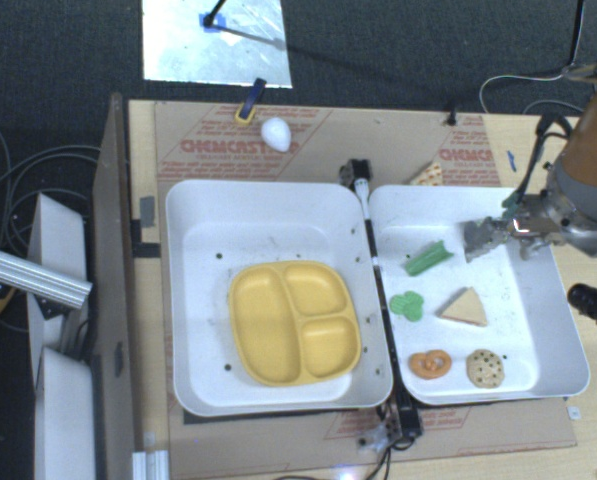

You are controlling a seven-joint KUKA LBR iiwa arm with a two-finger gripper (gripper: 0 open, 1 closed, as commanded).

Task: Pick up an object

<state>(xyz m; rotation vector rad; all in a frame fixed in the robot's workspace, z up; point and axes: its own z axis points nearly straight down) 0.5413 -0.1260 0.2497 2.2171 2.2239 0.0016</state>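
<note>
Nearest the camera, a pretzel [430, 364] and cookie [485, 369] lie along the right bin's [558, 353] front, a green stick [427, 258] lies slantwise just left of the gripper [481, 238], which holds nothing, its opening unclear, with bare white floor around.

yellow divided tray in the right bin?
No, the yellow divided tray lies in the left bin, while the right bin holds the small food items.
</note>
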